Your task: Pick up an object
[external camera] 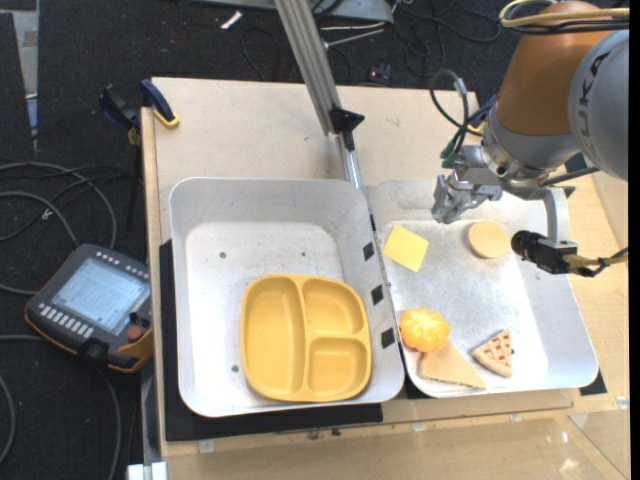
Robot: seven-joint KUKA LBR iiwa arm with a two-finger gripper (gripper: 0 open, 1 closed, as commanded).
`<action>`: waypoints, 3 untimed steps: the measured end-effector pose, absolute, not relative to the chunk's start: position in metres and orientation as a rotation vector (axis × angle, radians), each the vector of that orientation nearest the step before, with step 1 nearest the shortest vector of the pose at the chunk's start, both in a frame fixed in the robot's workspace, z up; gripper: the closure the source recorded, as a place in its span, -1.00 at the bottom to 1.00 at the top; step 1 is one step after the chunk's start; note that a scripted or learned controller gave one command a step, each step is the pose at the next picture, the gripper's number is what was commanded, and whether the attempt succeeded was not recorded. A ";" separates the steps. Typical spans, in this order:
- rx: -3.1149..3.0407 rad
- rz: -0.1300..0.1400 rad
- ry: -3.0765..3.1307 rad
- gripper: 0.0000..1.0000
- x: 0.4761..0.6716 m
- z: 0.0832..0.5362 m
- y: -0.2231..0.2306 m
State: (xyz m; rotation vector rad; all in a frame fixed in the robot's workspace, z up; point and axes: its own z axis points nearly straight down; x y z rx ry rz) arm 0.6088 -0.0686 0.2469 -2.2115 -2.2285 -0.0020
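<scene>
In the right bin [560, 338], five loose objects are recorded, none of them lifted. A yellow square slice [407, 248] lies flat near the bin's left wall, towards the far side. A round tan disc [488, 239] is found to its right, well apart from it, close to the far right corner. Along the near edge an orange fruit [424, 330] is seen, touching or just overlapping a tan wedge [448, 369], and a small pizza slice [495, 353] lies just beside the wedge on its right.

The gripper [451, 204] is held over the far part of the right bin, between the yellow square slice and the round tan disc and slightly beyond both. Nothing is seen between its fingers; whether they are apart or together cannot be told, since the tips are viewed from above and merge with the wrist hardware. The arm [560, 78] is seen entering from the right.

In the left bin [200, 228], a yellow divided tray [305, 338] with three compartments is set towards the near right. A handheld control pendant [90, 303] is noted on the floor to the left of the bench [240, 128].
</scene>
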 end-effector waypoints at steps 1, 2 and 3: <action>-2.211 -0.001 -2.229 1.00 0.602 0.251 -0.020; -2.210 0.003 -2.228 1.00 0.580 0.236 0.032; -2.208 -0.001 -2.230 1.00 0.569 0.237 0.094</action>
